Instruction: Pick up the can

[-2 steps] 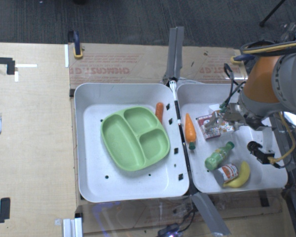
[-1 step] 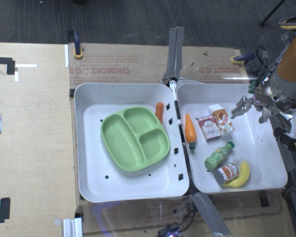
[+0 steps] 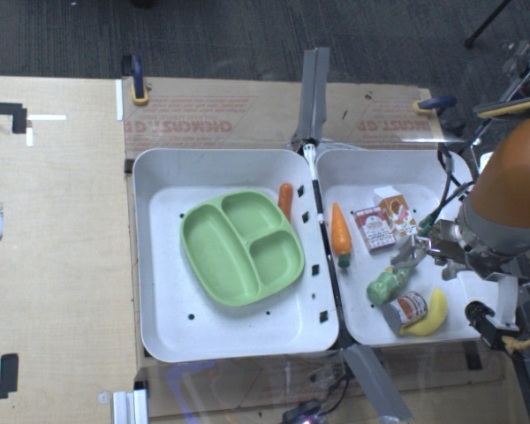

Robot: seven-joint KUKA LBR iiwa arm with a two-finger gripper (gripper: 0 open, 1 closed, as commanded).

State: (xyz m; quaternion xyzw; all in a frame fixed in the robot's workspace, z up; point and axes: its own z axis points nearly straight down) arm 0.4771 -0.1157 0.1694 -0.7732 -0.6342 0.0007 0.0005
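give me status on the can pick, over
Gripper low in the right bin, above the green bottle. Can on its side, not held. Banana touching it, bottle close beside.

Robot lab, clamped plywood bench point(image 3: 53, 237), white bins point(image 3: 150, 263)

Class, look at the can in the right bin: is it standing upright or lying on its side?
On its side: the can shows its label along its length, lying against the banana.

One fixed camera, above the bench point(image 3: 53, 237), slanted down on both bins point(image 3: 150, 237)
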